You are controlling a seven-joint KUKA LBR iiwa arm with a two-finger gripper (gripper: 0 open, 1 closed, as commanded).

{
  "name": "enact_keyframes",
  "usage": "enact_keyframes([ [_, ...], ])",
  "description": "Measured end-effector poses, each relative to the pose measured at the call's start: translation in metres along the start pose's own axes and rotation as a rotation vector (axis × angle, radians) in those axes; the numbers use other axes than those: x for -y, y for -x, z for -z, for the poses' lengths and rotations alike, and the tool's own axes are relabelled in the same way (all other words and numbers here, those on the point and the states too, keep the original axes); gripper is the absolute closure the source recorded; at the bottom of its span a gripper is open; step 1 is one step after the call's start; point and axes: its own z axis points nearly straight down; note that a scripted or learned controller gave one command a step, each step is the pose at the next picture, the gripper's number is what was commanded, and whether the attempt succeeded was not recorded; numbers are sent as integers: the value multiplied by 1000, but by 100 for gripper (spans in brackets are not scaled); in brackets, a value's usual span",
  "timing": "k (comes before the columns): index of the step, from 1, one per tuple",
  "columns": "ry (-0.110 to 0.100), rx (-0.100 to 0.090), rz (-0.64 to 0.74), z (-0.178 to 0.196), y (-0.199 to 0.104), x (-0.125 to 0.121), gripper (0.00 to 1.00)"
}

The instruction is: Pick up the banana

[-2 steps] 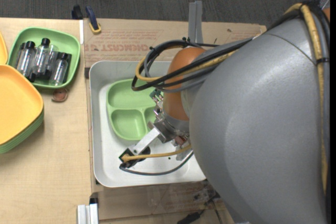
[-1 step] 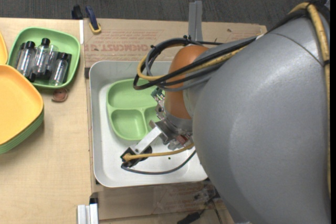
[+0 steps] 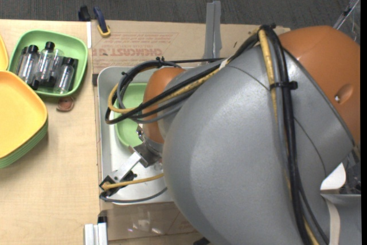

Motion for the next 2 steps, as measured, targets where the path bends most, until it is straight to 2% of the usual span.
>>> enact_keyframes([
  [1,2,-4,-165,67,9,-6,100],
  [2,0,-3,-370,1,-36,-44,100],
])
